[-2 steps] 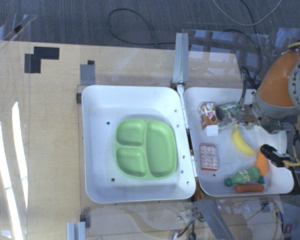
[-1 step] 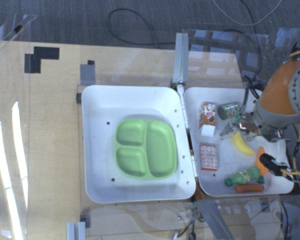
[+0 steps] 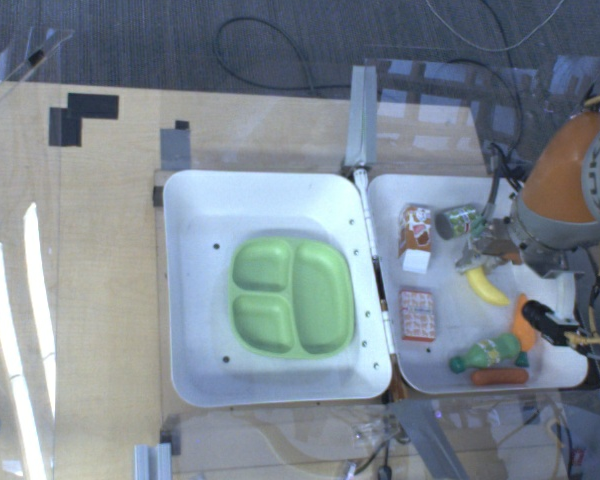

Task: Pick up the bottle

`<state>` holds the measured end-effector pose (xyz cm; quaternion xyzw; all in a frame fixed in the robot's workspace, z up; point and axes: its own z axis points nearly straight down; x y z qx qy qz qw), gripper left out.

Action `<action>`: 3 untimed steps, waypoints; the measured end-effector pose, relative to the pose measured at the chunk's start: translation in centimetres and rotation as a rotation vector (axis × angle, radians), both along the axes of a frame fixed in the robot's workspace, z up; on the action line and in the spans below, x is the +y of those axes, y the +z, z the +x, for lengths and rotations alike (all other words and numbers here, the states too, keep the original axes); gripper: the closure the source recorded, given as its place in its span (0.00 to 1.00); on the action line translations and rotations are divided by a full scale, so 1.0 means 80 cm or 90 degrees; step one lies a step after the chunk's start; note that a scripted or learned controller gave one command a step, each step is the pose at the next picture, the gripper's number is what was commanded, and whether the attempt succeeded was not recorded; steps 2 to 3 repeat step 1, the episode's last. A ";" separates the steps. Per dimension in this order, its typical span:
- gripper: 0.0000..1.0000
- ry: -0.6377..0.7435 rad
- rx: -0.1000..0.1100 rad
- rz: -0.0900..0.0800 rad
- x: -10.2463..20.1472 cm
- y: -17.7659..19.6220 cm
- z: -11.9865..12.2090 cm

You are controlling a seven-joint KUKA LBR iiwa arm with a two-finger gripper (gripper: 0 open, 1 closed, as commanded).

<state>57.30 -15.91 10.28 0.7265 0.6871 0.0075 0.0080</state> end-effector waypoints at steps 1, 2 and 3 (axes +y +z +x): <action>1.00 0.002 0.009 0.000 0.044 0.113 -0.056; 1.00 0.002 0.009 0.000 0.044 0.113 -0.056; 1.00 0.002 0.009 0.000 0.044 0.113 -0.056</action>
